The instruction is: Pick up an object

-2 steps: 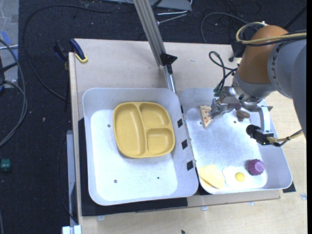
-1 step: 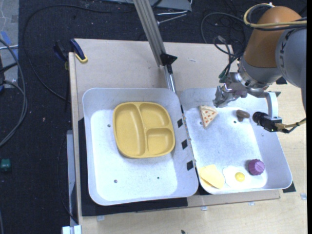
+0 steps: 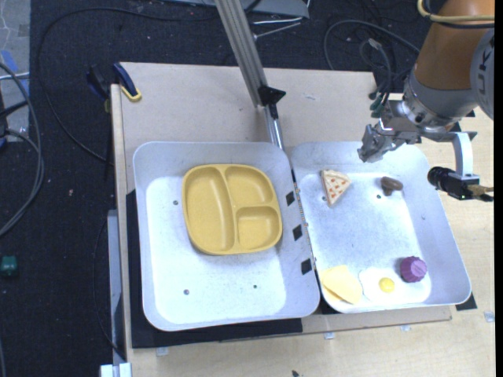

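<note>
We judged the main risk to be a missed or empty grasp. The gripper (image 3: 372, 151) hung at the upper right of the frame, over the far rim of the right bin (image 3: 369, 226), and we could not tell from this slanted view how it was set. Nothing appeared held in it.

The candidates were all small and low, which invited trouble. The pizza slice (image 3: 335, 186) lay flat near the upper left of that bin, and a descent slightly off centre could push it aside instead of trapping it. The small brown piece (image 3: 391, 184), just right of the slice and nearest the gripper, looked rounded and might squirt away under pressure. At the bottom of the frame the yellow cheese slice (image 3: 341, 283) and the fried egg (image 3: 383, 283) sat touching or nearly so, both very thin, so a grab there could scrape the floor or drag both. The purple piece (image 3: 413, 269) stood close to the bin's lower right wall, which could block access.

We counted two white bins, one yellow divided plate (image 3: 232, 209) in the left bin (image 3: 157, 289), and five food items in the right one.
</note>
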Robot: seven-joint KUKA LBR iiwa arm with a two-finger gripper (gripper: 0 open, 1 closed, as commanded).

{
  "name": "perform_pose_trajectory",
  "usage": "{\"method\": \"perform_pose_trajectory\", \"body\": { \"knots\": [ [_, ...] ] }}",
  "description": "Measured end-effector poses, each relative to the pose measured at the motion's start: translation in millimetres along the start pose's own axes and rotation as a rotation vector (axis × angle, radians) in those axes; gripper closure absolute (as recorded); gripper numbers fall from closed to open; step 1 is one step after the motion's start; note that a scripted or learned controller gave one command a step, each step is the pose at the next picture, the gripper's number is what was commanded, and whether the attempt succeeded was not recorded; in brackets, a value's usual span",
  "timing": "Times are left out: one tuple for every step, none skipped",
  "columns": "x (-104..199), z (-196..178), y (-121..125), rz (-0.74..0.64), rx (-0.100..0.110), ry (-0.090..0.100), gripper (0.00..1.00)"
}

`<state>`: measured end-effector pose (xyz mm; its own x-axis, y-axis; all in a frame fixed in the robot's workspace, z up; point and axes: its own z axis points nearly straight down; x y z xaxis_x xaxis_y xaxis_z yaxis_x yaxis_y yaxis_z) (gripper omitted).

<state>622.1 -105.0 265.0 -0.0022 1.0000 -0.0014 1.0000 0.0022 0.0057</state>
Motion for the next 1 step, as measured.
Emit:
{"method": "perform_pose_trajectory", "body": {
  "knots": [
    [56.6, -4.0, 8.0, -0.006, 0.003, 0.002, 1.00]
  ]
}}
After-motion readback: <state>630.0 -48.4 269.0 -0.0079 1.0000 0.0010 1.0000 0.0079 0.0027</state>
